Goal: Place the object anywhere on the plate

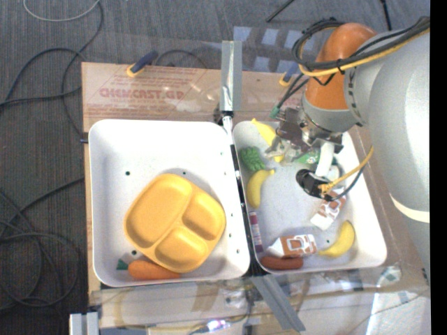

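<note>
Gripper (283,147) hung at upper centre-right over the crowded right bin (370,246), finger state impossible to tell, yellow plate (174,222) lower left; risk judged: nudging the green toy (251,160) beside banana (256,185) instead of grasping

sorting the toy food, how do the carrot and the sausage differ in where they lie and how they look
The carrot is orange with a green tip; the sausage is dark red all over. The carrot lies in the left bin, tucked against the yellow plate; the sausage lies in the right bin, beside a small carton. Both lie flat along their bin's near edge, and neither is on the plate.
</note>
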